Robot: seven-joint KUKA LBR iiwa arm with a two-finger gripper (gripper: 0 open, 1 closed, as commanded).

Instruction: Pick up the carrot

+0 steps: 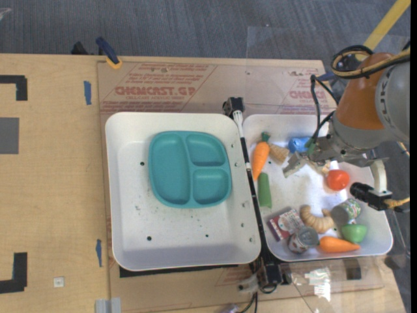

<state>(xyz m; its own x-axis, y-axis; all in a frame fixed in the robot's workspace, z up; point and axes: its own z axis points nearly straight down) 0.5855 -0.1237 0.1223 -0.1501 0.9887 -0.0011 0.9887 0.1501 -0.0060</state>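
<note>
**Two carrots in the right bin**

Orange, tapered, capped with a green top: one carrot (260, 158) lying near the left wall of the right bin (384, 240), just beside the divider. Tilted, green top up and away, narrow tip pointing down toward the near side, close above a green stick-shaped piece (264, 190). Second carrot (337, 244) resting almost level near the front rim of the same bin, orange, pointed end to the right, just below a green rounded item (354, 232).

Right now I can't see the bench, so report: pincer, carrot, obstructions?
Pincer over right bin, fingers open, holding nothing. Carrot at bin's left wall, untouched. Green stick just below it; second carrot by front rim.
</note>
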